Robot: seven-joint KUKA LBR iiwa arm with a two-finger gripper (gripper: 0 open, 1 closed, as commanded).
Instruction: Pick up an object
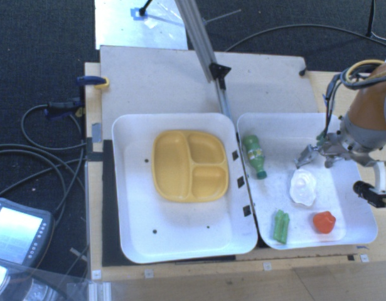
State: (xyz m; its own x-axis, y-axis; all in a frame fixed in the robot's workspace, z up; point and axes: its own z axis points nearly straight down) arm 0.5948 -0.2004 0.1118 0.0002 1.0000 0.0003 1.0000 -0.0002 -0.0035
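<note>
The claw (317,152) hangs over the right bin (368,234), fingers apparently spread and empty; just below it lies a white lump (303,187) — likely soft and light, best pinched across its narrow middle; further below, a red piece (324,222) and green block (280,226); to its left, a green bottle (254,156) — smooth, prone to roll.

Grey arm (368,130), orange band, yellow-black cables looped above wrist.

A yellow plastic divided tray (191,166) lies in the left white bin (136,231); the tool (319,153) hovers above a white crumpled object (303,188) in the right bin (362,227).
</note>
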